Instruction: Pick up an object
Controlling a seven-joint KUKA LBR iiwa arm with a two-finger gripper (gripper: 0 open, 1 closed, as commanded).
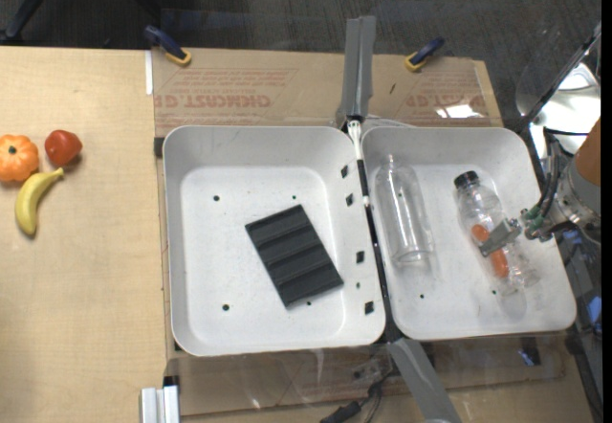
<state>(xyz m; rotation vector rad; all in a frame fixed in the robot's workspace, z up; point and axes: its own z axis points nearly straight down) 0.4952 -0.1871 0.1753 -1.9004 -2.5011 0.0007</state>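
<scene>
The gripper [524, 225] touches a clear bottle [490, 230] in the right bin [435, 316]; I cannot tell its spread. A clear tube [405, 215] lies just beside; a black ridged block [294, 256] sits in the left bin [191, 316].

The right bin [535, 316] is crowded by two clear bottles [405, 216]; floor lies open between them.

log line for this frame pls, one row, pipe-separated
gripper: right bin, at bottle with orange label, grasp unclear | also in bin: clear tube | left bin: black ribbed block | status: pick unconfirmed
</scene>
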